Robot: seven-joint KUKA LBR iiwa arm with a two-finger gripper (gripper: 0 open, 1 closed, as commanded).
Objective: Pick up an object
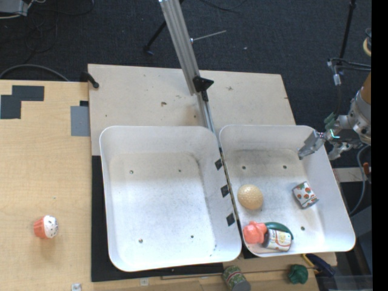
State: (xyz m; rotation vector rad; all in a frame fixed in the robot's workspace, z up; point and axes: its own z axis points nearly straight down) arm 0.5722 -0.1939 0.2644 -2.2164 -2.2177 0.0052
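Over the right bin's (339, 238) far corner, pincer (312, 144), grip seemingly unreadable, tan ball (250, 196) below.

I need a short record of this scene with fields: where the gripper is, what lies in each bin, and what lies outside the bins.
gripper: above the right bin's far right rim
right bin: tan ball, small white carton with red dots, bottle with red cap
left bin: no objects visible
outside the bins: small red and white toy on wooden surface, green object by the front edge
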